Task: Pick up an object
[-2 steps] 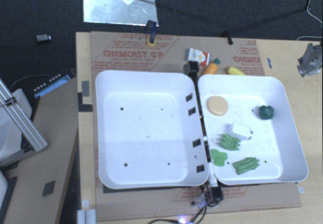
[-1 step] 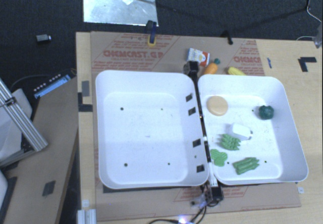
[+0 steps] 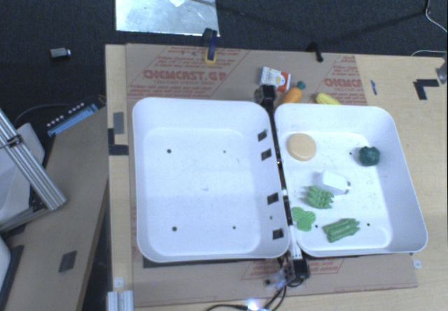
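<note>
How the hand is set, apart or together, I cannot tell from here. The pickings all lie in the right bin (image 3: 400, 162): a tan disc (image 3: 302, 146), a dark green ball (image 3: 369, 155) and a white block (image 3: 333, 181) touching a green toy (image 3: 319, 197), with two more green pieces (image 3: 341, 229) nearby (a crowded corner). The ball sits well apart from the rest, so it is probably the easiest take.

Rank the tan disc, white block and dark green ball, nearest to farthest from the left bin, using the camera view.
1. Tan disc, leftmost, toward the back.
2. White block, in between, nearer the front.
3. Dark green ball, rightmost.
</note>
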